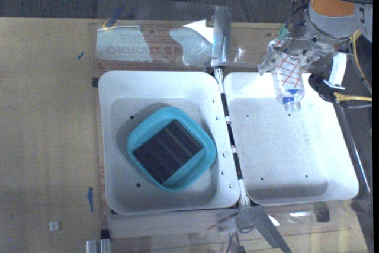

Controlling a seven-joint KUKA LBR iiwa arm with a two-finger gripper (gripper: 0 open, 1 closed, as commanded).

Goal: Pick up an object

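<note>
Where the arm reaches in over the far edge of the right bin [296,186], a small clear plastic bottle [289,83] with a red criss-cross label hangs between the fingers of the gripper [288,62], which is closed on its upper end. The bottle's long axis runs roughly up and down the view, its blue-capped end pointing toward the near side, above the bin's white floor. In the left bin [112,186], well apart, lies a rounded teal plastic container [204,148] holding a dark ribbed rectangular block [167,151], tilted diagonally. Both bins are smooth white trays on the wooden bench [41,127].
</note>
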